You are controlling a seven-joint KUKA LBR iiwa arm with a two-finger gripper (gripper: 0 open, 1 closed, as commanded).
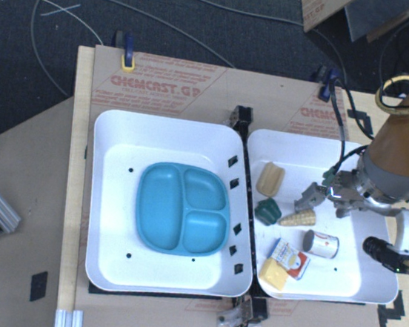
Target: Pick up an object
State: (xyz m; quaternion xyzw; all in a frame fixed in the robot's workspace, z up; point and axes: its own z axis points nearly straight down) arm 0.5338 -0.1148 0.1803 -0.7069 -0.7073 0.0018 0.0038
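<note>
My gripper (309, 200) hangs over the middle of the right bin (367, 293), reaching in from the right. Just below its tip lies a pale yellow cone-shaped piece (298, 219), pointing right. A dark green object (267, 211) sits left of the cone, and a tan bread-like block (270, 179) lies above that. A small white and red can (322, 244) rests on its side below the gripper. A yellow and red packet (285, 264) lies near the bin's front. Nothing shows in the gripper's grasp.
The left bin (112, 184) holds a blue divided plate (182, 208). A black divider with clips (239, 193) runs between the bins. The grey and orange arm (404, 148) covers the right bin's far right side. Cables lie on the dark floor behind the bench.
</note>
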